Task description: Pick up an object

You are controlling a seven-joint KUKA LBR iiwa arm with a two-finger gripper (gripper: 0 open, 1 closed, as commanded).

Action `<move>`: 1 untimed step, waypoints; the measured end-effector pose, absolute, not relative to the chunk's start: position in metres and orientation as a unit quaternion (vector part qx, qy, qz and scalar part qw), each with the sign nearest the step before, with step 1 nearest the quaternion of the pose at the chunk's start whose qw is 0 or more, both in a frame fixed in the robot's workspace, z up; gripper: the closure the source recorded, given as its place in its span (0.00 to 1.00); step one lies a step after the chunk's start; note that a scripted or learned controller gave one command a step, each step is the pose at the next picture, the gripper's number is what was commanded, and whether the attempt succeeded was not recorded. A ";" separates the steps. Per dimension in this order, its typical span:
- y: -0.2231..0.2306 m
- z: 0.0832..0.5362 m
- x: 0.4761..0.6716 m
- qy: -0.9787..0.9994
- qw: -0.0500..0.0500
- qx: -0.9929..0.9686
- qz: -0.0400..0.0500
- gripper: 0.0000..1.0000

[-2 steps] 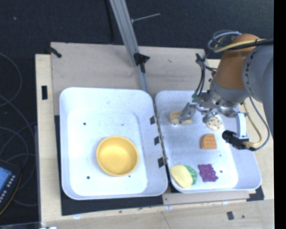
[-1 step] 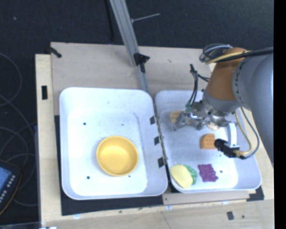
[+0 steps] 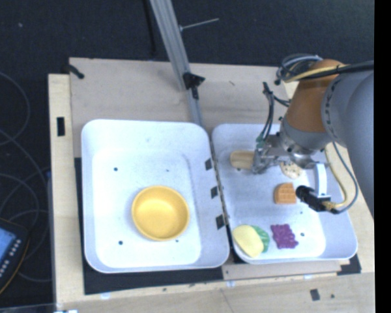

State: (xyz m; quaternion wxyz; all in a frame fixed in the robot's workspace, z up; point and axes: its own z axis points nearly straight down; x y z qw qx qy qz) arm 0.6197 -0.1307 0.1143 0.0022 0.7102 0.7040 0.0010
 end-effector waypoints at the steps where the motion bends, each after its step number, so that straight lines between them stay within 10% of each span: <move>1: -0.134 0.159 0.625 0.705 0.002 0.709 0.002 1.00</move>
